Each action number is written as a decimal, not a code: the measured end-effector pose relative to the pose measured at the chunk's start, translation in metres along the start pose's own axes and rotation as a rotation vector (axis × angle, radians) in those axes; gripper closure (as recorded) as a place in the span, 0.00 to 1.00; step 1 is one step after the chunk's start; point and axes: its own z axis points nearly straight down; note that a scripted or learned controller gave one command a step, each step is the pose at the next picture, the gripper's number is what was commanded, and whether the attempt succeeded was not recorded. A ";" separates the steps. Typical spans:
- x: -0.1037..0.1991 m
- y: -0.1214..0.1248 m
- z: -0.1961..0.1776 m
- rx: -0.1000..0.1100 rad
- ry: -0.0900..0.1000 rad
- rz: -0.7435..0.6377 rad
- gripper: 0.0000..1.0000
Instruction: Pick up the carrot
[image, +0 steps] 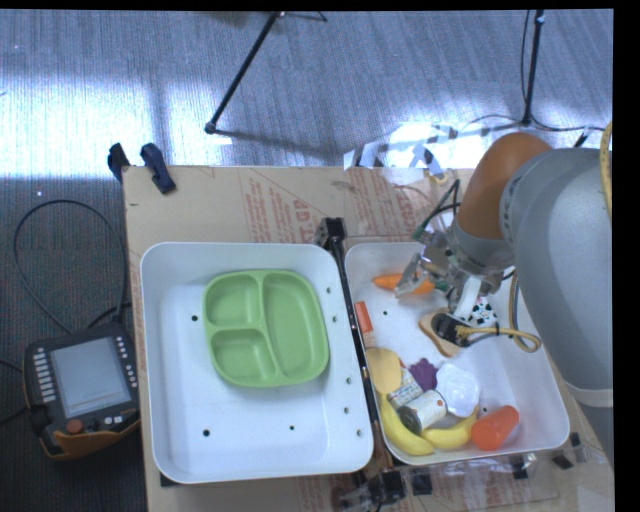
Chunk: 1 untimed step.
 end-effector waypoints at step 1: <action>0.001 0.001 -0.011 -0.004 -0.002 -0.009 1.00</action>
